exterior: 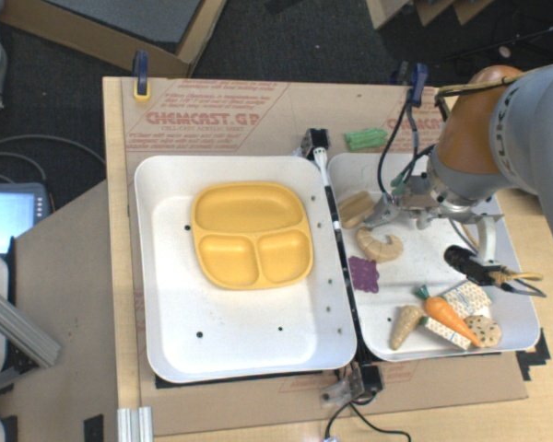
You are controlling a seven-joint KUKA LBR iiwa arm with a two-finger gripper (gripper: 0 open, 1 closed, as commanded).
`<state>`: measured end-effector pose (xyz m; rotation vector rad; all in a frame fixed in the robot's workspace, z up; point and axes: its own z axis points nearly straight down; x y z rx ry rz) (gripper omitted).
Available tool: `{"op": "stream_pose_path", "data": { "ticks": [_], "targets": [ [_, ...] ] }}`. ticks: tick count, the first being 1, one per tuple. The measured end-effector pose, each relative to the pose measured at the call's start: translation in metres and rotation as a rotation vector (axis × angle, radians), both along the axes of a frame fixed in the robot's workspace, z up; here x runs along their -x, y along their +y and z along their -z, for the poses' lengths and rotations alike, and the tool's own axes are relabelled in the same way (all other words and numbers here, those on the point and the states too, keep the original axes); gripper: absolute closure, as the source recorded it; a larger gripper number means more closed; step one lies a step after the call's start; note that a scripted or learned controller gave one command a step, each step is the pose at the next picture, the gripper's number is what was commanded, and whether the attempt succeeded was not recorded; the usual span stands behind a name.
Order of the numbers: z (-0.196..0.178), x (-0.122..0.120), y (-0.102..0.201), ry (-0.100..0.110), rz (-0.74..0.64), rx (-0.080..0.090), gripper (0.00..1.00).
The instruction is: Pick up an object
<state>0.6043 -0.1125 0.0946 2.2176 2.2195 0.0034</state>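
A yellow divided tray (252, 233) sits in the left bin (166, 339). In the right bin (525, 325), a purple piece (363, 273) lies at its nine o'clock edge and a carrot (445, 315) at five o'clock. My pincer (407, 208) hangs at eleven o'clock; whether it is apart or together, I cannot tell.

Robotics lab: clamped bench (212, 118), cables (392, 145), cardboard, monitor (9, 215).

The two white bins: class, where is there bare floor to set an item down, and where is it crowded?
Free: the left white bin, in front of and left of the yellow three-section plastic tray. Crowded: the right white bin, with its orange toy carrot and purple scrap.
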Motion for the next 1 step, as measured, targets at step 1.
{"op": "stream_pose_path", "data": {
  "ticks": [1],
  "targets": [
    [0.0105,0.0393,0.0127,0.010,0.003,-0.004,0.00]
  ]
}}
